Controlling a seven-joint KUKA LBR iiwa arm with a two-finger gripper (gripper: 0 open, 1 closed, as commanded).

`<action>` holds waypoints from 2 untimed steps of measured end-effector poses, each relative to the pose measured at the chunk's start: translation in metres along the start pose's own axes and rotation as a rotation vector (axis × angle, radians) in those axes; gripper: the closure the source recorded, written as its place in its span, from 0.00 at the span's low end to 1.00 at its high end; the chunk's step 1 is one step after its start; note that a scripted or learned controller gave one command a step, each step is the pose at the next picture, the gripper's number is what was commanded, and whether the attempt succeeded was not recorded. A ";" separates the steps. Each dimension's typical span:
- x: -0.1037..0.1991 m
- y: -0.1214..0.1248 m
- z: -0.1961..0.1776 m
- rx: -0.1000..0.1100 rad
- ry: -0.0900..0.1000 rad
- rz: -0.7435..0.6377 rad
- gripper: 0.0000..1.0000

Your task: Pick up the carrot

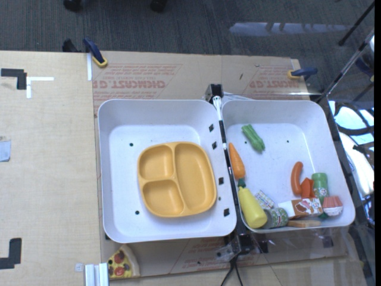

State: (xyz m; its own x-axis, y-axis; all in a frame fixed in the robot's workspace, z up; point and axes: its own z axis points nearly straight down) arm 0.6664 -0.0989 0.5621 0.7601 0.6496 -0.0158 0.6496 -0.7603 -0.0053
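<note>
Since pincer state and bearings from it cannot be told, risks judged from layout.
- Right bin: left wall may block finger.
- Yellow bottle: just beside carrot's green end; mis-grab likely.
- Carrot: lies against that wall; may roll.

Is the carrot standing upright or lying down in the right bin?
Lying down. The carrot rests flat on the right bin floor against its left wall, green top toward the yellow bottle.

In my right bin, the carrot lies against the left wall; the divided plate sits in my left bin.
</note>
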 end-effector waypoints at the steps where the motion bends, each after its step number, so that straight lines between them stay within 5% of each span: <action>1: 0.002 0.000 -0.007 -0.001 -0.002 -0.006 1.00; 2: 0.002 0.000 -0.007 0.000 -0.002 -0.005 0.00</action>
State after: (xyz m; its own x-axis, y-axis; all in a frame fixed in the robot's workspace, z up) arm 0.6680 -0.0979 0.5690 0.7567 0.6536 -0.0182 0.6536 -0.7568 -0.0052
